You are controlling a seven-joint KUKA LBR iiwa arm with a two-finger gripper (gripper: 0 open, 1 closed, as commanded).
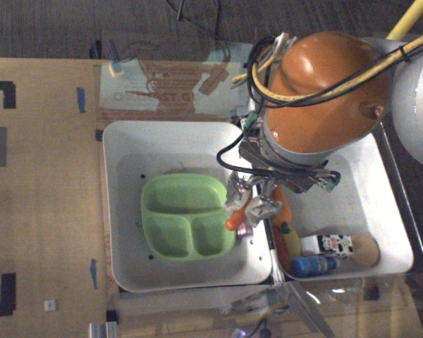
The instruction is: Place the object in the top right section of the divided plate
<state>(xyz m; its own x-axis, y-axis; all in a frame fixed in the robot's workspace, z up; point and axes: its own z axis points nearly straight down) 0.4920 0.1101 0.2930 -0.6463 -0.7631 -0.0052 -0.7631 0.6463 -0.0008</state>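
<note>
The jaws [248, 204] seem closed on an orange carrot [237, 217] hanging at the plate's [187, 217] right rim, so released here it could tip off into the bin [127, 210], missing the top-right section.

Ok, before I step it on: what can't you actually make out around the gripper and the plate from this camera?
- The gripper: the orange wrist band looms over it, so the finger state cannot be read.
- An orange object at the right edge of the green plate: too blurred to identify, or to tell held from resting.
- The plate's right edge: partly behind the gripper.
- The right bin: the arm covers its upper left; the items along its near wall are small.
</note>
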